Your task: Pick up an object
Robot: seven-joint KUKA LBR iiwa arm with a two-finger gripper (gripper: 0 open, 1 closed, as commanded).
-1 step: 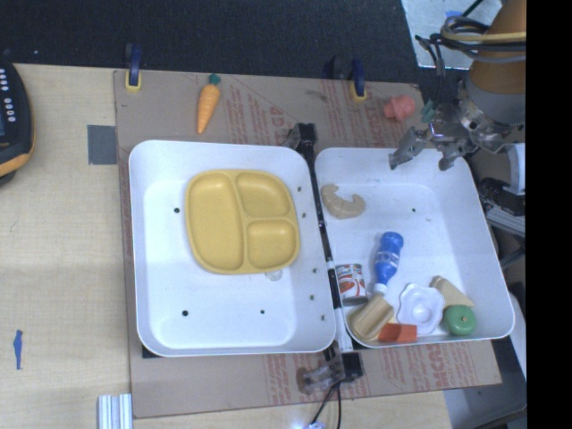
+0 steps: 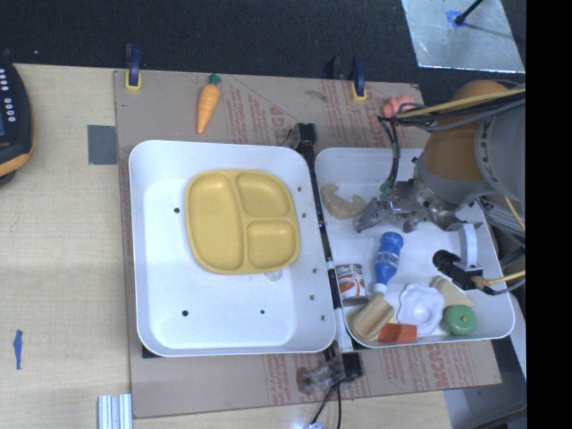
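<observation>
My gripper [image 2: 374, 216] hangs low over the upper middle of the right bin [image 2: 357, 155], at the end of the grey arm with its orange band [image 2: 454, 153]. Just below it lies a blue bottle [image 2: 387, 257] with a white cap, tilted and apart from the gripper. A pale beige piece [image 2: 341, 204] lies just to the gripper's left. Along the bin's front edge sit a small can [image 2: 349, 281], a wooden piece [image 2: 371, 315], a red block [image 2: 398, 333], a white object [image 2: 420, 307] and a green object [image 2: 460, 321].
The left bin [image 2: 223, 333] holds a yellow divided plate [image 2: 241, 220]. A toy carrot [image 2: 207, 104] lies on the board behind the bins. A black and orange device [image 2: 13, 119] sits at the far left. Cables [image 2: 447, 107] run over the right bin's back.
</observation>
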